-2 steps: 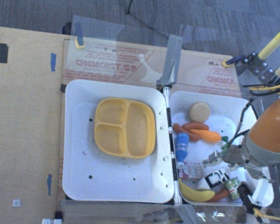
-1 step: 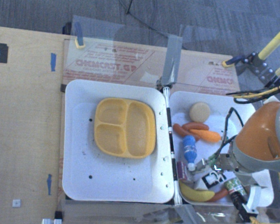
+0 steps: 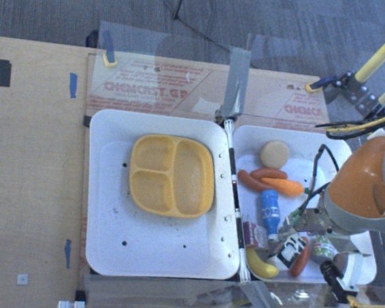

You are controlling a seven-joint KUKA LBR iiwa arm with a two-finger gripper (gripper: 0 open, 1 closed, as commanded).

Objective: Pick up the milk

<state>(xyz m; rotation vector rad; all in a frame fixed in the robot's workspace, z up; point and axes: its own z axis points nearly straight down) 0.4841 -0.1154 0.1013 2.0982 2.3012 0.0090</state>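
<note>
The table (image 3: 27, 167) carries two shallow white bins side by side. The left bin (image 3: 101, 243) holds a yellow divided plate (image 3: 172, 176), lying flat in its upper half.

The right bin (image 3: 249, 139) holds several toy food items. A round tan bun (image 3: 274, 154) lies near the top. Just below it, a red sausage (image 3: 262, 176) and an orange carrot (image 3: 283, 187) lie touching each other. A blue bottle (image 3: 269, 211) lies below the carrot, pointing toward the lower edge of the bin. A yellow banana (image 3: 261, 264) rests in the lower left corner of this bin.

The milk, a small black-and-white carton (image 3: 292, 248), lies in the lower part of the right bin, between the banana and a second red sausage (image 3: 300, 262).

The arm enters from the right, its orange band (image 3: 360, 184) over the right bin. The pincer (image 3: 298, 231) sits just above the milk carton, next to the blue bottle. Whether the pincer is apart or together cannot be told.
</note>
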